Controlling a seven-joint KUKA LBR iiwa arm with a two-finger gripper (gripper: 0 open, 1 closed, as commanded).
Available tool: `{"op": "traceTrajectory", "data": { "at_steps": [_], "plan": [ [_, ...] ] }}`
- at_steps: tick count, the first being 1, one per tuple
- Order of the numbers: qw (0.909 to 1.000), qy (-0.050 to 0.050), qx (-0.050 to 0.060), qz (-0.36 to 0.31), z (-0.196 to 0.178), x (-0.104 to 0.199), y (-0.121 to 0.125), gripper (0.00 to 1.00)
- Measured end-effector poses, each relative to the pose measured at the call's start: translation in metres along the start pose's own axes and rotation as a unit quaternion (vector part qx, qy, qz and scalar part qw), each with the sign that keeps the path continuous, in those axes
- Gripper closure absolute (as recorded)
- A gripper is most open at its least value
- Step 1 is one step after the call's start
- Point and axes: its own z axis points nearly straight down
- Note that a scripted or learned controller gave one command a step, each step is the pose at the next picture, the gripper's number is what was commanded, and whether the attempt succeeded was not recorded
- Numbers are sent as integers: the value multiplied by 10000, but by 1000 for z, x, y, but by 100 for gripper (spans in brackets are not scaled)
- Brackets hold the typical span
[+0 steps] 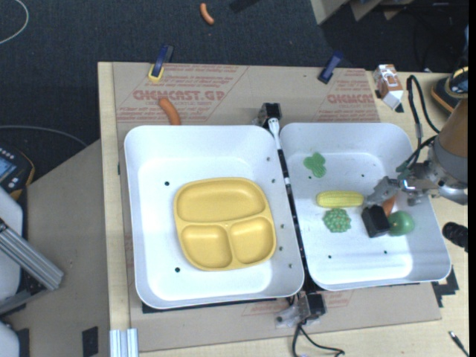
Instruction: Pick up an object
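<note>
The right bin holds a leafy green piece near its back, a yellow corn cob in the middle and a green bumpy cluster just in front of the cob. A round green object lies near the bin's right wall. My gripper reaches in from the right and sits low over the bin floor, right beside the round green object and to the right of the corn. A bit of orange shows at the gripper, but what it is stays unclear.
The left bin carries a yellow divided plate. An orange sausage lies on the cardboard behind the left bin. Blue clamps stand at the board's back edge. Cables run along the right side.
</note>
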Motion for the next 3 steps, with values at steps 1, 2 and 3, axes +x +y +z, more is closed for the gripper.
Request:
{"op": "traceTrajectory", "data": {
  "at_steps": [1, 2, 3],
  "plan": [
    [10000, -1, 3, 0, 54, 1, -1, 0],
    [10000, -19, -37, 4, 39, 0, 1, 100],
    [10000, -30, -59, -5, -5, 4, 0, 100]
  ]
}}
